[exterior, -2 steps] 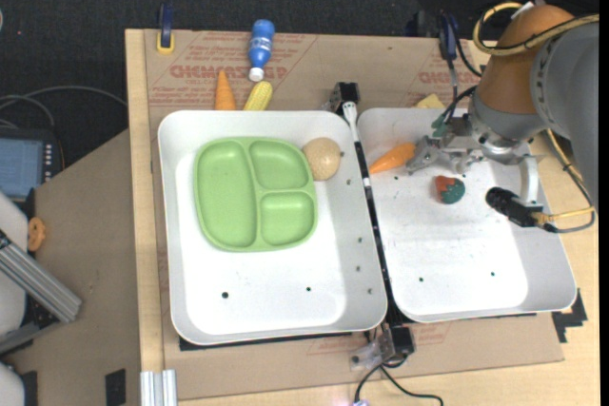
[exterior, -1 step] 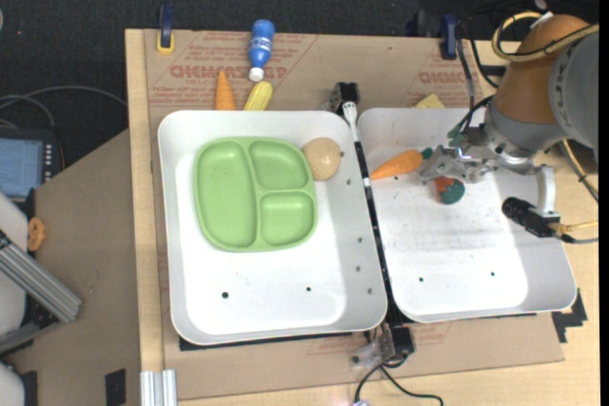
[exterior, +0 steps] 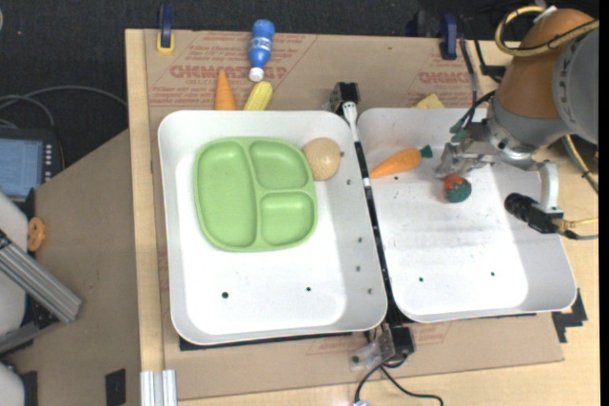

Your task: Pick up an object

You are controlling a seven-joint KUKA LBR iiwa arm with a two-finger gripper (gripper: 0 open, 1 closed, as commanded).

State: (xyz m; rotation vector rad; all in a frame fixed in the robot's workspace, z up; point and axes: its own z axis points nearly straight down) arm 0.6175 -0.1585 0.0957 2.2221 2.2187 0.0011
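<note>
Gripper — grip state indiscernible — is being positioned directly over small red-green object, carrot lying leftward.

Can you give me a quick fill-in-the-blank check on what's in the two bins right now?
1. The green divided plate lies in the ____ bin as the camera sees it.
2. The toy carrot lies in the right bin, with its orange end toward the ____ bin.
3. The pincer is right above a small red and ____ object.
4. The tan ball touches the plate's upper ____ corner.

Missing words: left; left; green; right
</note>
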